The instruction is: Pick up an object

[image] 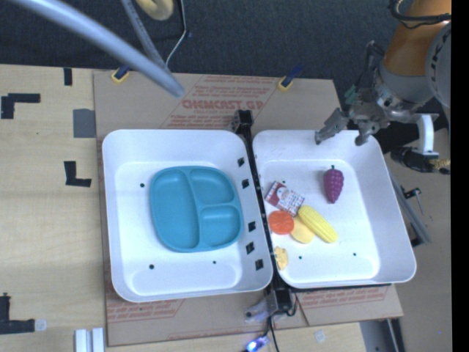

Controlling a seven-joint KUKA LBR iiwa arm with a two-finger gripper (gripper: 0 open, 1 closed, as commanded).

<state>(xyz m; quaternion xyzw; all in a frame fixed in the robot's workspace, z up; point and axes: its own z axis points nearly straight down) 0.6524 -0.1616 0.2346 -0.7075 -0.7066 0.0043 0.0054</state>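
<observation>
Left white plastic bin [117, 196] held a light-blue divided plastic plate [196, 207], sitting dead centre, nothing on it. Over to the right white plastic bin [392, 218]: the pickables clustered toward its 9 o'clock side. A small red-and-white packet [283, 196], an orange round toy fruit [281, 222] touching a yellow toy corn cob [316, 224], and a small yellow bit [280, 257] at approx 7 o'clock by the rim. A purple toy grape bunch [333, 184] stood apart, nearer 12 o'clock.

The two-finger gripper [343, 132] hung over the right bin's 12 o'clock rim, fingers spread wide, nothing between them. Looked like the approach step, pre-descent. Grapes were closest and had clear room round them. Next move prob. needs a shift toward 6 o'clock, a drop straight down, then closing across the bunch.
</observation>
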